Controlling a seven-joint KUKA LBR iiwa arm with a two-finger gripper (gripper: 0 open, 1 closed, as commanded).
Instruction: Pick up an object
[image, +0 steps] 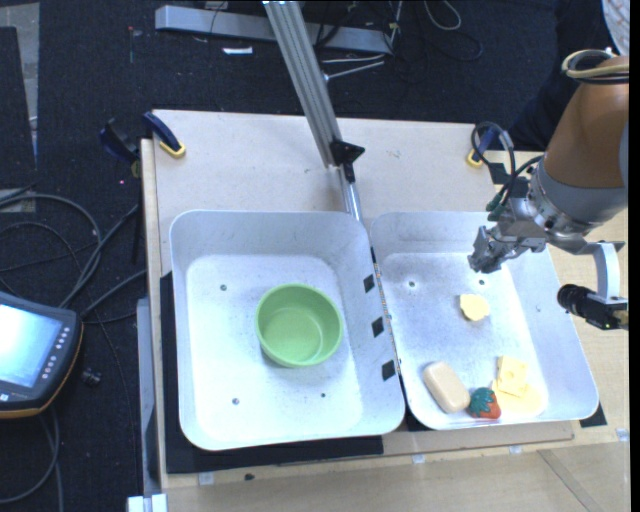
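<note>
My gripper (484, 259) hangs over the back part of the right bin (420, 252), pointing down and left. A small yellow piece (474, 307) lies on the bin floor just in front of it, apart from the gripper. Near the bin's front edge lie a tan oblong block (446, 386), a red strawberry-like toy with a green top (484, 403) and a pale yellow wedge (517, 384). I see nothing held by the gripper.
The left bin (200, 300) holds a green bowl (299, 325) near its middle. A slanted metal pole (312, 90) rises behind the bins. Black clips sit along the ridge between the bins (378, 325). The bench back edge carries blue and yellow clamps (165, 135).
</note>
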